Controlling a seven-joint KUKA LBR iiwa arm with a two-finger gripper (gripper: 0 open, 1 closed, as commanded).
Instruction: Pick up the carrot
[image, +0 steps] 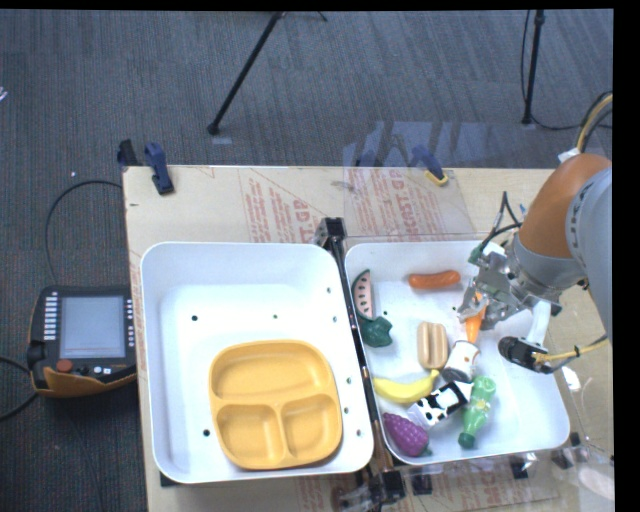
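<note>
Carrot (472, 327) sat in the right bin (545, 395), toward its right side and about mid-depth, just right of the hot dog bun (432, 344) and just far of the small white carton (461, 358). Only a short orange stub was visible.

Gripper (478, 305) hung directly over the carrot, arm reaching in from the right with the orange band (558, 205) above the wrist. The fingertips appeared to straddle the far end of the carrot, but at this resolution I could not tell whether they were spread, clamped, or actually gripping it; state recorded as undetermined.

Key relation: the carrot lay right beneath the fingertips and slightly to the near side of them. Long axis probably ran near-to-far, tilted a little, though most of it was hidden by the gripper.

Judgement: the attempt was at the grasp stage, with a lift not yet evident. Crowding from the carton and bun on the near-left side could disturb a clean closure.

Sausage (434, 281) lay well apart, farther left. Yellow tray (275, 405) occupied the left bin (165, 300).
</note>
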